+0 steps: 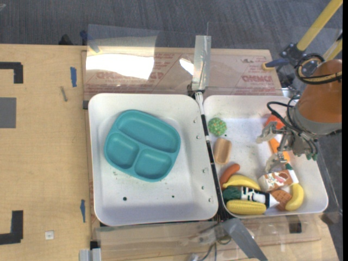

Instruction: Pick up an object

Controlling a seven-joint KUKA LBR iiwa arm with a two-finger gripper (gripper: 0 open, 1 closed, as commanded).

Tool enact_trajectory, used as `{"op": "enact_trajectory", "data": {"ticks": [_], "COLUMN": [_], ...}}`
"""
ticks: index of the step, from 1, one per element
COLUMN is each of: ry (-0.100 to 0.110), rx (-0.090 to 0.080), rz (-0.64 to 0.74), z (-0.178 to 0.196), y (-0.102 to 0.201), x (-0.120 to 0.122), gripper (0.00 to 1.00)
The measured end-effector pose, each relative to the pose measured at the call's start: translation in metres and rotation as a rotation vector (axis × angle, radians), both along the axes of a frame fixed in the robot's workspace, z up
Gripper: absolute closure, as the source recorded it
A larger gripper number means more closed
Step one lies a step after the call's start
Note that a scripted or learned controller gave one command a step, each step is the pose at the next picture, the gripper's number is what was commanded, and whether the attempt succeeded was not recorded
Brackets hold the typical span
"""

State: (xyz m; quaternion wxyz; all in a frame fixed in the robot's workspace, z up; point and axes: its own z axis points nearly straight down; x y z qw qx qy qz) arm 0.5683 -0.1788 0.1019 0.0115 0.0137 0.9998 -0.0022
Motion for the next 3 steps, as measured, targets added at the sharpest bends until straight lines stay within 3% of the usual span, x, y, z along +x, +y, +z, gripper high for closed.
{"op": "enact_trajectory", "data": {"ticks": [1,2,3], "ry": [0.011,-0.004,-0.001], "rx": [0.001,-0.002,-0.001], "rz": [0.016,0.016,0.016], "z": [-0.013,0.001,0.0], "y": [0.018,0.018,0.018], "x": [0.013,0.017,0.017], "gripper": [0.0,1.0,0.0]}}
